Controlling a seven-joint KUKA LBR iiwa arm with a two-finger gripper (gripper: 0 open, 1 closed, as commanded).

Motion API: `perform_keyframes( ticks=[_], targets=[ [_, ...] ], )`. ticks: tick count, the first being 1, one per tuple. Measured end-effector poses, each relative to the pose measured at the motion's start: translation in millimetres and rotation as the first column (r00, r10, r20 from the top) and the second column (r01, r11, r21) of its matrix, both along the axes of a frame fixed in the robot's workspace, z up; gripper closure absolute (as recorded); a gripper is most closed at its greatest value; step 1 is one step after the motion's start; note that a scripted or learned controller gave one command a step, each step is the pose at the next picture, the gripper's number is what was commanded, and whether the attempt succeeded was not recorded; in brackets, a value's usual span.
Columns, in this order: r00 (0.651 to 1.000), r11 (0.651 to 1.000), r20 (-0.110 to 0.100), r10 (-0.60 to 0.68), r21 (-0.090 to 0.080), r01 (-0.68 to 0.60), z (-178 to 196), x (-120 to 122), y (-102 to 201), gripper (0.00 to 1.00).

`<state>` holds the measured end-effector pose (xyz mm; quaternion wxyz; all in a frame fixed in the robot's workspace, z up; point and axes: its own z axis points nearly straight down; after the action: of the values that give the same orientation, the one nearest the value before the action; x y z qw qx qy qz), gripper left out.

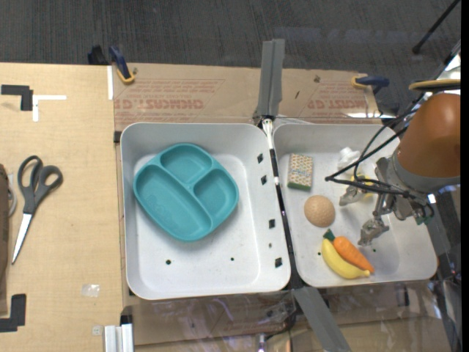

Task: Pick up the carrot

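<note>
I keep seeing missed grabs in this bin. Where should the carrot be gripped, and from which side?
Grip the carrot around its orange middle, coming straight down from above. It lies flat and slanted, green top up-left, partly on the banana, so a low sideways approach would hit the banana. Probably close across its narrow width, not along it. The pincer hovers just above its right side; the egg sits apart.

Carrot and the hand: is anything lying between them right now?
Nothing: in the camera view only bare white bin floor separates the hand from the carrot, which lies against the banana.
</note>
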<state>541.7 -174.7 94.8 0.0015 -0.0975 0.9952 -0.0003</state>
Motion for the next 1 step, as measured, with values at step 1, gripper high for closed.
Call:
perform_keyframes(
  ticks=[1],
  targets=[
    [1.0,1.0,0.005,0.005,-0.001,-0.005,10.7,2.5,2.5,1.0]
  ],
)
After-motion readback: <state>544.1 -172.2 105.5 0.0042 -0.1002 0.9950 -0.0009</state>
